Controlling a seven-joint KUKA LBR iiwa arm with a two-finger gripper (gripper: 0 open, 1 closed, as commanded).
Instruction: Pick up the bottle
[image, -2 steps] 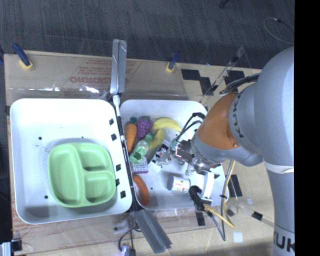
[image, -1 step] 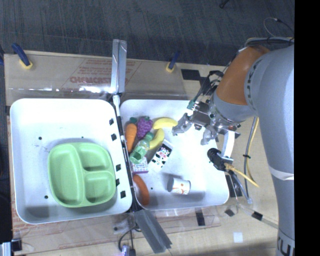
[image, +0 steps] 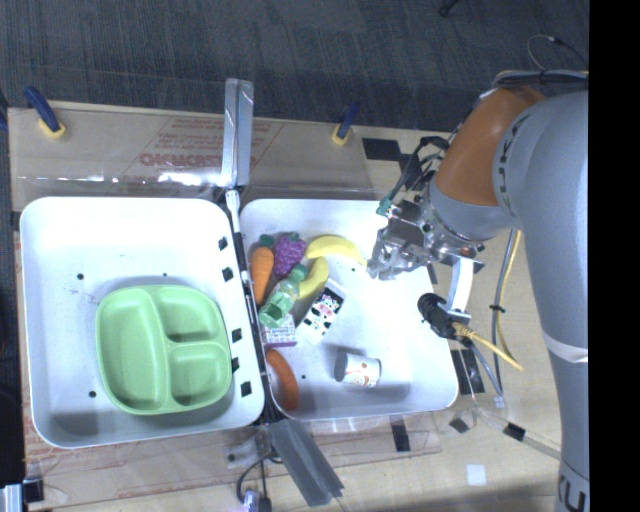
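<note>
Camera view — one bottle (image: 279, 301), one carrot (image: 261, 272), one gripper (image: 385, 262).

The grey arm (image: 545, 250) is reaching in from the right, its orange band (image: 480, 150) sitting above the wrist on the far side. The gripper (image: 385, 262) is pointing left and downward, hanging at the right part of the scene.

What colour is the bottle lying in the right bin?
Pale green: a small see-through plastic bottle, lying between the orange carrot and the yellow bananas; the camera view shows it.
</note>
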